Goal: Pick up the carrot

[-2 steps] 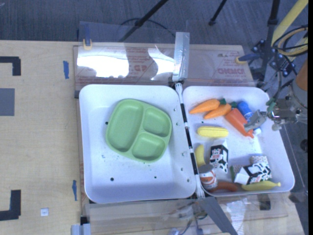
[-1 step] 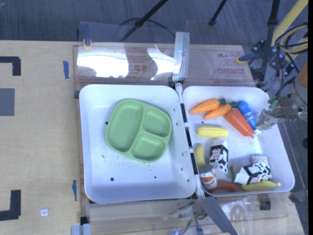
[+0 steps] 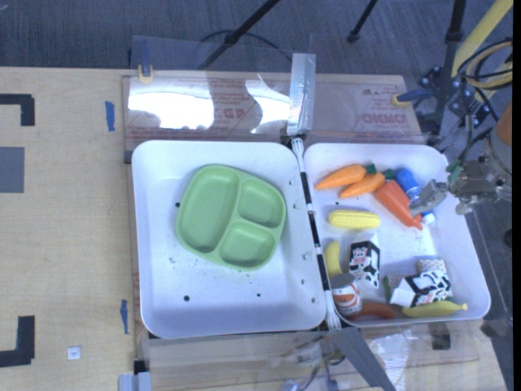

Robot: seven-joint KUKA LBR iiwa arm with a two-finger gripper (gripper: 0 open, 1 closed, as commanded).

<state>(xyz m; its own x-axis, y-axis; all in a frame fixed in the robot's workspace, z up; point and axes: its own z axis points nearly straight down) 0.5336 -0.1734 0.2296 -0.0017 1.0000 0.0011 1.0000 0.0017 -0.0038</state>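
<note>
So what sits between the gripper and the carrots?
In the camera view, an orange bottle with a blue cap lies between the gripper and the two carrots.

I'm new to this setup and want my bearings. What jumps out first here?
The green plate, split into compartments, sits alone in the left bin. The right bin is crowded with toy food, with two orange carrots near its top edge. The hand hangs over that bin's right side.
</note>
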